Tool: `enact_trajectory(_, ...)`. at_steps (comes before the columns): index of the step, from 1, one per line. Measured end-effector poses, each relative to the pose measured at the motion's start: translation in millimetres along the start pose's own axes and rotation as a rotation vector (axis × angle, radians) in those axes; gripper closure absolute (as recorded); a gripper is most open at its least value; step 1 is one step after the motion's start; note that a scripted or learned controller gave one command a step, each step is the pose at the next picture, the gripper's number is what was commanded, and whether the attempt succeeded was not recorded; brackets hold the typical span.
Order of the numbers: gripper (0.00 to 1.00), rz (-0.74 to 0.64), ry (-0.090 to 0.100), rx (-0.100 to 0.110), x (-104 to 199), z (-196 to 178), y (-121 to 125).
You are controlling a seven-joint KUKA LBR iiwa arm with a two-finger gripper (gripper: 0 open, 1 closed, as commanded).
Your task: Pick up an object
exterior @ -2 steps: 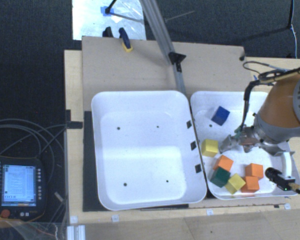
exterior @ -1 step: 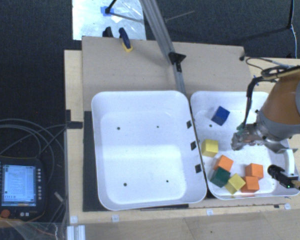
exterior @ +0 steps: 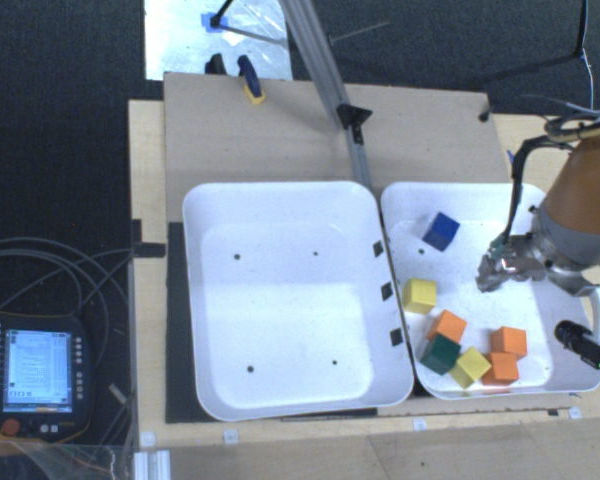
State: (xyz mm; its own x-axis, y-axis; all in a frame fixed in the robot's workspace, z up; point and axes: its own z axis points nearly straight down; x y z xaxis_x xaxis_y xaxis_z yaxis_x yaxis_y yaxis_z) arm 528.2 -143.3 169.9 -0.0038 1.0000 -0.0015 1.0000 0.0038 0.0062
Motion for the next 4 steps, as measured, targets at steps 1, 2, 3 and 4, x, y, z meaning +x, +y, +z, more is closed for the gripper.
enact_trajectory(1,1.00,-0.001,0.000,-0.002,3,-56,-7)
enact_trajectory(2,1.00,-0.002,-0.001,-0.003,2,-111,-4)
enact_trajectory(3,1.00,-0.007,0.003,0.004,56,-98,5)
enact_trajectory(4,1.00,-0.007,0.003,0.005,105,-89,14)
